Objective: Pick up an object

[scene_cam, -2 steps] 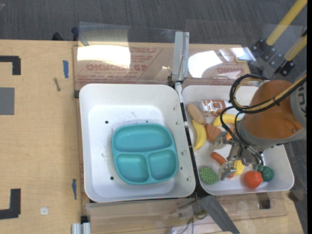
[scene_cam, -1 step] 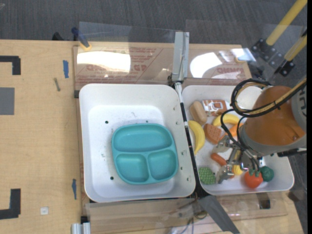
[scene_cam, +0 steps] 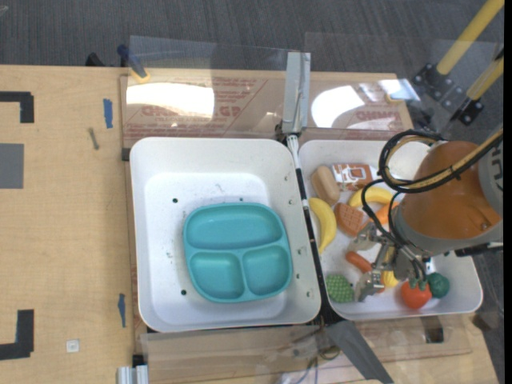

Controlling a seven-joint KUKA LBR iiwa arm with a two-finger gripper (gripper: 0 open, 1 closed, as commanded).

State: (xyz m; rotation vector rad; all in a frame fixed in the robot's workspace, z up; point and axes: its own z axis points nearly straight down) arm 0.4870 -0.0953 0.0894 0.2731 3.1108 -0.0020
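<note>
Over right bin (scene_cam: 468,298), hand (scene_cam: 382,272) low among toys; left bin (scene_cam: 152,214) roomy.

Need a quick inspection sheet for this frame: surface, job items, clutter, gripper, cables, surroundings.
Surface: tan wooden bench bearing the left white bin and the right white bin.
Job's things: right bin holds toy food: yellow banana, brown bread roll, green leafy piece, red tomato, small orange carrot.
Clutter: teal three-compartment tray lies in the left bin.
Gripper: two-finger gripper low in the right bin among the food; finger state unclear.
Cables: black cable loops beside the orange wrist band.
Surroundings: clear plastic panels behind the bins; grey carpet.
</note>
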